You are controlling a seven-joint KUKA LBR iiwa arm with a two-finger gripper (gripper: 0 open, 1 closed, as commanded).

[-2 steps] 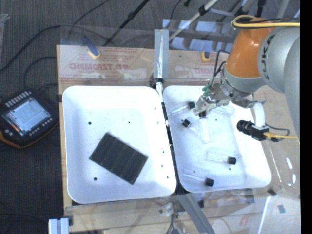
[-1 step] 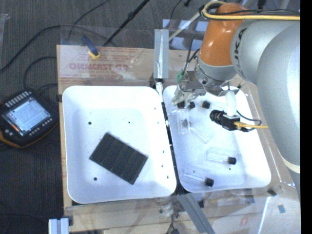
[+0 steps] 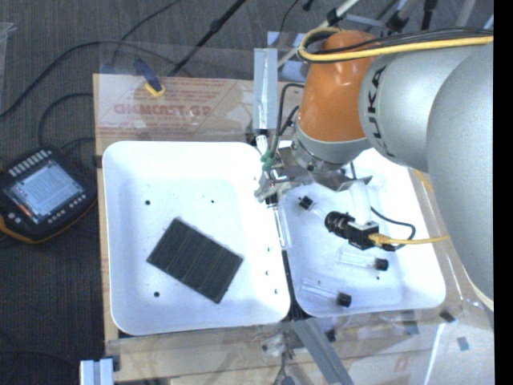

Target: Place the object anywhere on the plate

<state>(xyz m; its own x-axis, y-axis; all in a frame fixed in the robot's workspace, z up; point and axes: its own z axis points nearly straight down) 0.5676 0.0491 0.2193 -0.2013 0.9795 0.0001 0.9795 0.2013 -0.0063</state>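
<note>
- Grey metal bench framing (image 3: 317, 347) is sitting closest to me, carrying the front rims of both bins.
- Just past it, the left bin (image 3: 136, 295) is holding the plate (image 3: 195, 260), a dark ribbed rectangle lying flat and turned at an angle, towards the near side of the bin floor.
- Beside it, the right bin (image 3: 409, 283) is holding the loose bits. One black piece (image 3: 344, 299) is resting near the front rim, and a second black piece (image 3: 381, 265) is lying a little further in.
- A clear plastic scrap (image 3: 353, 256) is lying close to that second piece.
- A third black piece (image 3: 305, 203) is sitting deeper in the right bin, near the divider. I cannot tell which of these is the object, but all three are lying in the right bin, well apart from the plate.
- The gripper (image 3: 269, 184) is hanging over the seam where the two bins meet. From where I am standing I cannot tell whether it is released, clenched or grasping anything.
- Above it, the arm (image 3: 425, 95) is reaching in from the right, its orange band (image 3: 341, 87) bulging over the far part of the right bin.
- Behind the left bin, a brown printed board (image 3: 176, 107) is lying flat.
- Off to the left, a handheld control unit (image 3: 42, 191) is resting on the dark floor (image 3: 48, 22), with black cables (image 3: 72, 58) trailing away beyond it.
</note>
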